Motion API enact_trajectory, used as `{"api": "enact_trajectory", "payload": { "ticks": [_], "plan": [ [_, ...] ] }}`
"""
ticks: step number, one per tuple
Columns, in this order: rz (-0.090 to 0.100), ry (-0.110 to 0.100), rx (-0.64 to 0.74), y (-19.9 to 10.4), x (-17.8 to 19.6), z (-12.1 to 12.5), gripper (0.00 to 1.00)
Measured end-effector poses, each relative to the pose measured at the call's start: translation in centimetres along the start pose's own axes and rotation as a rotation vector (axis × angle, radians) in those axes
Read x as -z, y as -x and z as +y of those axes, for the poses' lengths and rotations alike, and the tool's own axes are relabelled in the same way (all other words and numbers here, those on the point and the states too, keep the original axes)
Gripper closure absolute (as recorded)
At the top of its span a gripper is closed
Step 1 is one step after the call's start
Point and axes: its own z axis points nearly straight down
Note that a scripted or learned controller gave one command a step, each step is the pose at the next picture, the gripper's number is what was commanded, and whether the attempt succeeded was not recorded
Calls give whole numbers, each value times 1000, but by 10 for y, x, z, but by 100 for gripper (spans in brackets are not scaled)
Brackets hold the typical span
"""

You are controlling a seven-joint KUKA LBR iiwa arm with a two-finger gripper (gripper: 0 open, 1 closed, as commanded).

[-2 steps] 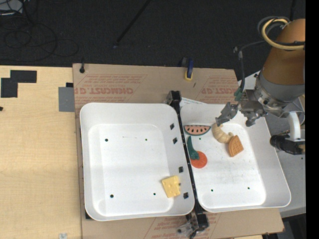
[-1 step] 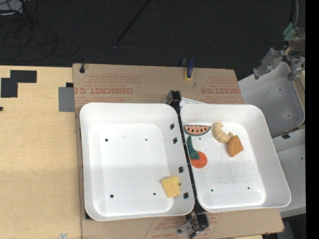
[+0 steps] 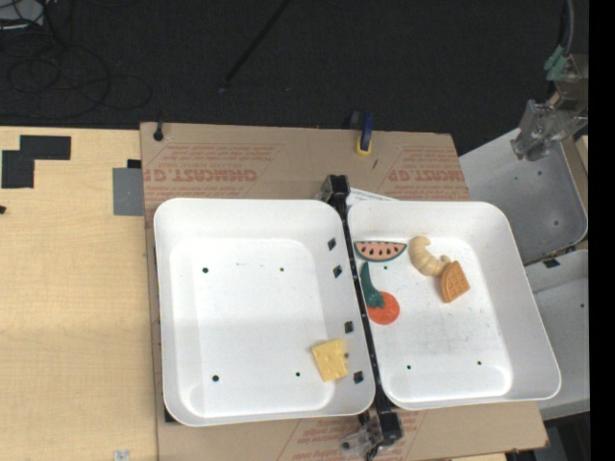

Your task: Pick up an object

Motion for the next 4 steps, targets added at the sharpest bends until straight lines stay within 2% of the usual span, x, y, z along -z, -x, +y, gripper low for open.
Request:
{"api": "enact_trajectory", "payload": {
  "ticks": [1, 2, 3, 4],
  "plan": [
    [3, 7, 4, -79, 48, 7, 100],
    [3, 3, 4, -150, 65, -6, 100],
    [3, 0, 6, -239, 63, -12, 100],
    [2, 0, 3, -318, 62, -2, 100]
  ]
}}
